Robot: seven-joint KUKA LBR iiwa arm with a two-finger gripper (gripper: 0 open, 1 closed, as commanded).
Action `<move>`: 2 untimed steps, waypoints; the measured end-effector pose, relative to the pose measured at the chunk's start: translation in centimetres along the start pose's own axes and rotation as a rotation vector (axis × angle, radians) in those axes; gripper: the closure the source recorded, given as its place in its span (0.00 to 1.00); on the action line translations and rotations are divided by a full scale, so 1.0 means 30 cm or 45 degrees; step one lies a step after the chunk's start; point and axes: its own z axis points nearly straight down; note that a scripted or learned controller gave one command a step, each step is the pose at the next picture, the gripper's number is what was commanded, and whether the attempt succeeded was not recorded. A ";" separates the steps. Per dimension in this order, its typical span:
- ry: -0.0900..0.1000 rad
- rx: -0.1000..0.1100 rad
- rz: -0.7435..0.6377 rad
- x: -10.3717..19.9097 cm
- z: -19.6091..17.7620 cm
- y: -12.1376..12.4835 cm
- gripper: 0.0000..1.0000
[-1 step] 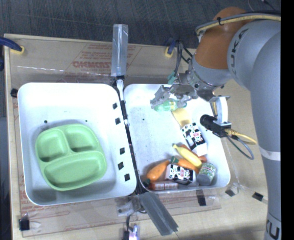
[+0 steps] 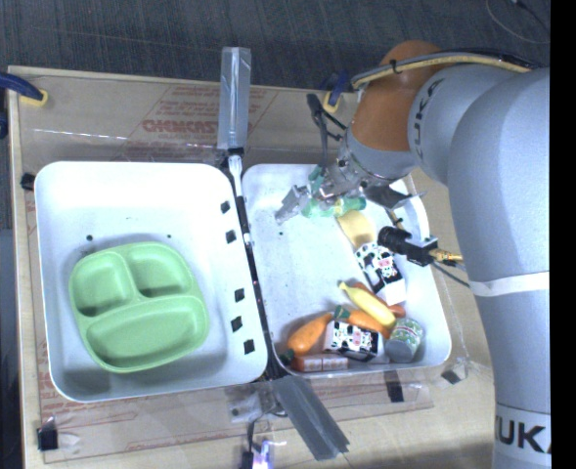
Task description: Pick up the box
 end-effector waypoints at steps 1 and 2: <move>-0.002 -0.003 0.062 0.006 0.161 -0.101 0.00; -0.002 -0.004 0.063 0.005 0.161 -0.101 0.00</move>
